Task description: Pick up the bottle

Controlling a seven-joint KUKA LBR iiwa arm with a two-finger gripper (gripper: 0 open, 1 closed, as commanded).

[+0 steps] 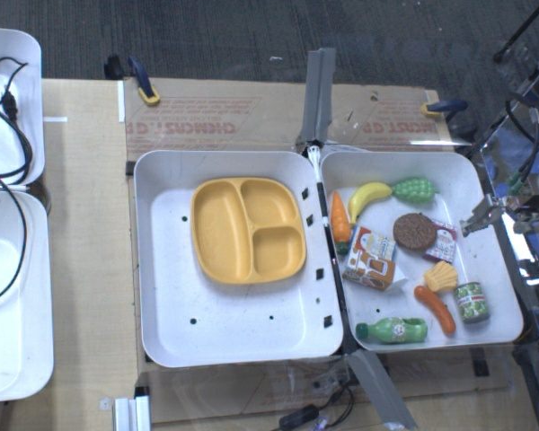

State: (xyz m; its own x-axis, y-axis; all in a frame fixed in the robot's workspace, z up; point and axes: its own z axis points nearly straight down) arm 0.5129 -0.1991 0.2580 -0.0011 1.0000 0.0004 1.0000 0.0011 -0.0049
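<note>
The bottle point(393, 330) is green with a pale label. It lies on its side along the front wall of the right bin point(499, 241). My gripper point(481, 217) reaches in over that bin's right rim, well behind and to the right of the bottle and apart from it. The gripper has nothing in it that I can make out.
The right bin also holds a carrot point(340, 218), a banana point(368, 197), a green bumpy toy point(414, 189), a brown patty point(415, 231), a juice carton point(371, 259), a cheese wedge point(441, 277), a sausage point(435, 308) and a green can point(472, 301). A yellow divided plate point(248, 230) lies in the left bin point(162, 330).
</note>
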